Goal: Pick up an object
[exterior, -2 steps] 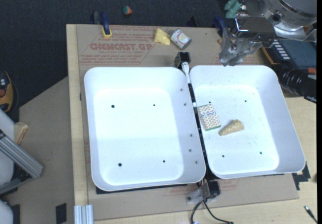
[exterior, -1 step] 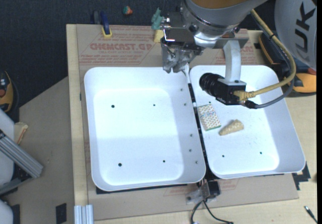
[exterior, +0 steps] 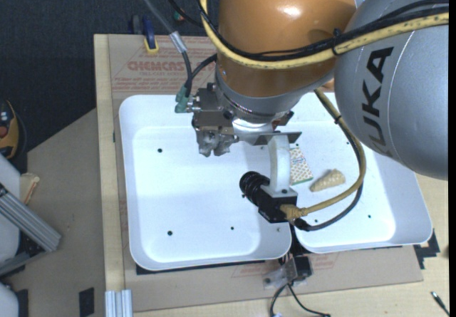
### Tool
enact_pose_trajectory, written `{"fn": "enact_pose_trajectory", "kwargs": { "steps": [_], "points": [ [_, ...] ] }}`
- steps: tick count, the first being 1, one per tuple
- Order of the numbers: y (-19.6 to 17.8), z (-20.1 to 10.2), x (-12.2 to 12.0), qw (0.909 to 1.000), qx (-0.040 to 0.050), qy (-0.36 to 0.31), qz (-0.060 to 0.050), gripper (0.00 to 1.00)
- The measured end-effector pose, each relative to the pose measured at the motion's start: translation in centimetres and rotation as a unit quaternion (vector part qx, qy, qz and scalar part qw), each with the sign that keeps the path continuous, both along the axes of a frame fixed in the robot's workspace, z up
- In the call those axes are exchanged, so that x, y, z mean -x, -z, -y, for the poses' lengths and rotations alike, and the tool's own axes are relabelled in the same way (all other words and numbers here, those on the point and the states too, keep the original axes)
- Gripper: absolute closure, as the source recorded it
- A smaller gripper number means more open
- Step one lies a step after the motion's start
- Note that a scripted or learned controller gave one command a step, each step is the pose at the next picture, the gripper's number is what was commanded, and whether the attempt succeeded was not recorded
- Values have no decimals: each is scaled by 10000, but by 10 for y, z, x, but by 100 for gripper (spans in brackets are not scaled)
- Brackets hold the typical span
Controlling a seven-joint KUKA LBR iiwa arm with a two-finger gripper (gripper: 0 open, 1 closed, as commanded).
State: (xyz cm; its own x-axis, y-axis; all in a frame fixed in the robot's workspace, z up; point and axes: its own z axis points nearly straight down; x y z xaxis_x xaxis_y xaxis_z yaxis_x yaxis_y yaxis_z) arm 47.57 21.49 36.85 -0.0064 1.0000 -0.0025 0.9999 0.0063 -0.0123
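Observation:
My gripper (exterior: 214, 143) hangs over the back part of the left bin (exterior: 178, 209), pointing down, with the big orange and grey wrist right above it. I see nothing in it. A tan wedge-shaped object (exterior: 328, 181) lies in the right bin (exterior: 385, 223) near its left side. Beside the wedge, a white object with a dotted pattern (exterior: 300, 164) is partly hidden by the arm's white bracket. Both objects lie to the right of the gripper, apart from it.
A black fitting (exterior: 262, 198) with a yellow hose hangs from the arm over the rim between the two bins. The arm covers the back of the right bin. A cardboard sheet (exterior: 142, 66) lies under the bins. Grey rails (exterior: 28, 223) stand at the left.

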Motion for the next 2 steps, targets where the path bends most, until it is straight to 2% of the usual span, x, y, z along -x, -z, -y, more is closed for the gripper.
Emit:
{"fn": "enact_pose_trajectory", "kwargs": {
  "steps": [1, 2],
  "points": [
    [45, 64, -3, 10000, 7, 64, 16, 100],
    [26, 62, -4, 10000, -17, 37, 76, 100]
  ]
}}
